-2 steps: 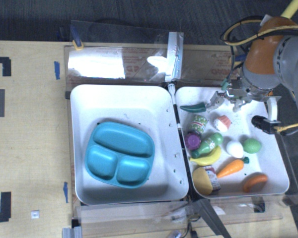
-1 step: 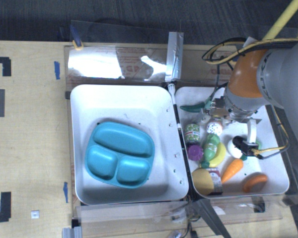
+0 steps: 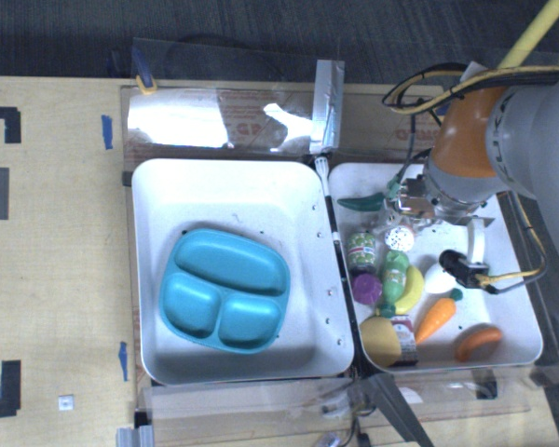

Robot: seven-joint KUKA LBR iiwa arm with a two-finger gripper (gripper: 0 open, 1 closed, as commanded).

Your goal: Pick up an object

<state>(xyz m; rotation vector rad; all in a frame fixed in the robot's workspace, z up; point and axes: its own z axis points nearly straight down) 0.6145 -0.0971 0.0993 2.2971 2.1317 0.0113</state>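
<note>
White bins: two shallow ones sat side by side on the pale wooden worktop, the left bin and the right bin meeting along their inner rims.
Blue plate: a divided plate with three sections lay alone in the left bin, toward its lower half.
Grey arm: the arm, with its orange band, reached in from the right above the upper part of the right bin.
Hand: the hand hung over the upper left part of the right bin; whether it was spread, pressed together or pinching anything could not be told from this angle.
Things to pick: all the small toys lay in the right bin, crowded along its left side and lower edge.
Green pepper: the pepper lay just beside the hand, on its left, close to the bin's inner wall.
White disc: a disc dotted with holes lay just below the hand.
Green can: the can stood left of the disc, with a purple piece right below it.
Banana: a yellow banana curved beside the purple piece, touching a green piece.
Carrot: the carrot lay tilted, lower right of the banana.
Orange fruit: a round orange fruit rested near the bin's lower right corner.
Yellow fruit: it sat at the lower left corner, touching a red and white packet.
</note>
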